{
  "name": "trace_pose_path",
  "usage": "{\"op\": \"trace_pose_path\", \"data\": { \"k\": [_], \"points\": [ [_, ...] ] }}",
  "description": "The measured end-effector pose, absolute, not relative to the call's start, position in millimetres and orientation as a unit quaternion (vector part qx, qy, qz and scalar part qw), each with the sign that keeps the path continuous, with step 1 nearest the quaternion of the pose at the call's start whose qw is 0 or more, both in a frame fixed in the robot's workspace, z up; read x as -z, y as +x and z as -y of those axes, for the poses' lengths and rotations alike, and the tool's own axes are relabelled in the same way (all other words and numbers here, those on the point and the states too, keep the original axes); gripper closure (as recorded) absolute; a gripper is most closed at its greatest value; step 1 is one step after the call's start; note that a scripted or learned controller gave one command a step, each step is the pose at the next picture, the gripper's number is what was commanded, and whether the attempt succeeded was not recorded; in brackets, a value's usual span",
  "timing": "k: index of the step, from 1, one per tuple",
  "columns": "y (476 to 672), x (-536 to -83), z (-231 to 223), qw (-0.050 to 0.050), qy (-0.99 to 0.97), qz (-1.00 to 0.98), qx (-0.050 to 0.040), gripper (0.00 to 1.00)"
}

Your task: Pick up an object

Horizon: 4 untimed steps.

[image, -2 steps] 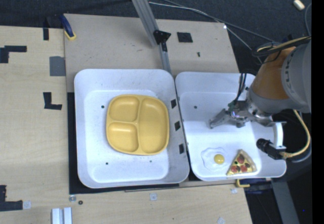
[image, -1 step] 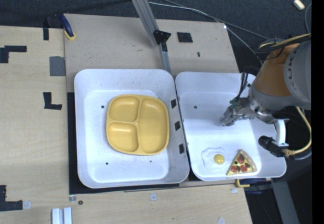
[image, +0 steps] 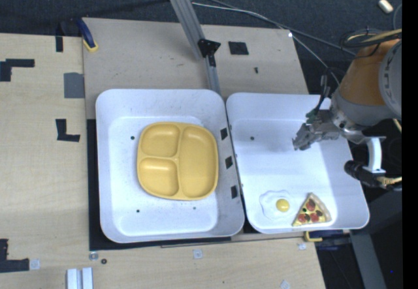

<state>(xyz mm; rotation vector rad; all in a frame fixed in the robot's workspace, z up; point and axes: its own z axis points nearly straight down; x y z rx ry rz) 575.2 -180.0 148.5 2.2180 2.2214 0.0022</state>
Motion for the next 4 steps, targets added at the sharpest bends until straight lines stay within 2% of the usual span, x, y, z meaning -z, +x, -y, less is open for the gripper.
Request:
{"op": "trace_pose_path", "data": {
  "k": [1, 2, 3, 4],
  "points": [
    [578.3, -191.1, 181.0, 0.001, 0.707, -0.708, -0.0006, 1.00],
    [583.4, -253.9, 179.5, 0.002, 0.706, -0.708, -0.0012, 1.00],
    [583.5, -252.1, 179.5, 0.000, 0.707, -0.707, 0.0006, 1.00],
    [598.0, -250.5, 123.3, 0.000, 0.705, -0.709, 0.0000, 1.00]
  ]
}}
